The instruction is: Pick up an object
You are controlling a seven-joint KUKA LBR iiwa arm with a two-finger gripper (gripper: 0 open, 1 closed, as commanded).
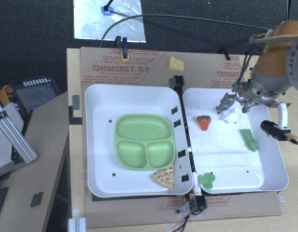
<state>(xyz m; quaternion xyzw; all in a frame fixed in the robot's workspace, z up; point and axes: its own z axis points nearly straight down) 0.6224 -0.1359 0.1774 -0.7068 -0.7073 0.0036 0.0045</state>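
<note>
- Camera view: two shallow white plastic bins are seen side by side on the bench, left bin and right bin.
- The grey arm with orange band is seen entering from the right, over the right bin's far half.
- The two-finger metal gripper is positioned low over a small white object; its fingers are spread apart, nothing is seen clamped between them.
- A small orange-red carrot-like toy is placed near the right bin's left wall, just left of the gripper.
- A green elongated toy vegetable is laid right of centre in the right bin.
- A green leafy toy is set at the right bin's near-left corner.
- A light-green three-compartment plastic tray is centred in the left bin; a tan pizza-slice toy is touching its near-right edge.
- A yellow cheese-like block is lying on the cardboard beyond the bins.
</note>
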